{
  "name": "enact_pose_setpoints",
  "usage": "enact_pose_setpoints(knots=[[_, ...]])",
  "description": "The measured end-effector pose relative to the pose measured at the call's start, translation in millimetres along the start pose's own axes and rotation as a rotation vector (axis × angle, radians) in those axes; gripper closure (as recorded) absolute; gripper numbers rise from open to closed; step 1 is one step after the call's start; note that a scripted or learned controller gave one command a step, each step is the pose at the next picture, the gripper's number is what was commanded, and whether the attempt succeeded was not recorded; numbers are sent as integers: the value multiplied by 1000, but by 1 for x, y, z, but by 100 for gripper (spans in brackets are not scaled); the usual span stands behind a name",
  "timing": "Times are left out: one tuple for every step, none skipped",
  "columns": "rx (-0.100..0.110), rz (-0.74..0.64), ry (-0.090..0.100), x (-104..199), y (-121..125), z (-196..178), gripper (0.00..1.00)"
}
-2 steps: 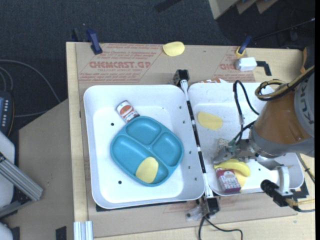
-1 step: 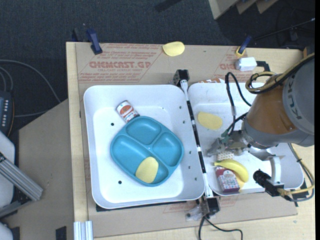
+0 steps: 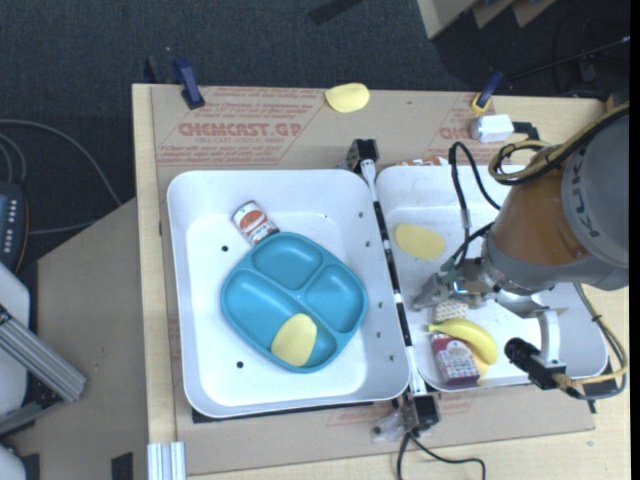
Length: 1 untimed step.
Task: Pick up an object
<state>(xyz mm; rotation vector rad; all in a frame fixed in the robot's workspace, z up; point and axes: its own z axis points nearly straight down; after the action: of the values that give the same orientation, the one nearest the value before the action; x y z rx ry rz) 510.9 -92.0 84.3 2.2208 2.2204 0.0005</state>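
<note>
My gripper (image 3: 447,296) hangs low in the right bin (image 3: 590,353), just above the left end of a yellow banana (image 3: 472,337). A red and white packet (image 3: 454,359) lies against the banana's near side. A flat yellow piece (image 3: 419,240) rests further back in the same bin, apart from the gripper. The grey arm with its orange band (image 3: 540,218) covers the bin's right half. Nothing visibly sits in the gripper.
The left bin (image 3: 190,298) holds a blue divided plate (image 3: 292,298) with a yellow lump (image 3: 295,340) in its near compartment, and a small red and white can (image 3: 254,222) behind it. Another yellow piece (image 3: 347,97) lies on the bench beyond the bins. Cables (image 3: 470,183) loop over the right bin.
</note>
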Motion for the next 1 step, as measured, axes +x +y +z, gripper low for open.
enact_pose_setpoints(knots=[[0,0,0,-14,52,-3,0]])
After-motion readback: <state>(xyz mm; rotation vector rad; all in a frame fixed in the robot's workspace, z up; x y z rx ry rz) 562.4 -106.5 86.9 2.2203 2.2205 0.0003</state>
